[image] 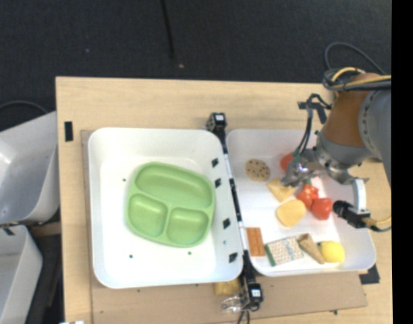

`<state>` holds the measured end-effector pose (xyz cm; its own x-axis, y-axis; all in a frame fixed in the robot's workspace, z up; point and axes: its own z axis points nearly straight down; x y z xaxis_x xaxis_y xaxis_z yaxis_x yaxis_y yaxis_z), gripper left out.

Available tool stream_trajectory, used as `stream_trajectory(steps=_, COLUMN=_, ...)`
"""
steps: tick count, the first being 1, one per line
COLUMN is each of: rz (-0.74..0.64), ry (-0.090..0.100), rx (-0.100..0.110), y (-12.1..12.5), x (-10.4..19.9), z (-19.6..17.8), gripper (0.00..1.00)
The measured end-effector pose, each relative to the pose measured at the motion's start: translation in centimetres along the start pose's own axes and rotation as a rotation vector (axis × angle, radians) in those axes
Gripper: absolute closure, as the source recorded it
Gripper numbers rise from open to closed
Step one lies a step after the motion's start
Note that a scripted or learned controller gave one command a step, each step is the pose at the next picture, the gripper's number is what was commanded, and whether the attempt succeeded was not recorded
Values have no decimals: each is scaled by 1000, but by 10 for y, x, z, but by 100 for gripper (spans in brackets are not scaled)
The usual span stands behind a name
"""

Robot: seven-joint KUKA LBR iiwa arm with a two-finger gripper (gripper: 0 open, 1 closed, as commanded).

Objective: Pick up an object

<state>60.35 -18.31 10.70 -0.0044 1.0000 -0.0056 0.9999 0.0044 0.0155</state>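
The right bin (260, 142) holds several toy foods. A brown cookie (258, 169) lies at its upper left, and a yellow wedge (281, 190) sits above a yellow round piece (291, 212). Two red pieces (314, 202) lie right of these, and another red piece (287, 160) shows higher up. Along the front are an orange-brown bar (255, 241), a patterned card (284, 250), a tan wedge (310, 246) and a lemon (333, 251). My gripper (299, 172) hangs low over the bin, just above the yellow wedge and beside the red pieces.
The left bin (105, 248) bears a green divided plate (171, 204). The arm's grey body and orange band (351, 117) cover the right bin's upper right corner. Cables (345, 73) loop above the arm. A white container (21, 174) stands off the bench's left.
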Motion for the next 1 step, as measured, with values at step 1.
stream_trajectory(steps=1, rz=7, ry=3, rx=13, y=-43, x=-45, z=-8, gripper=100)
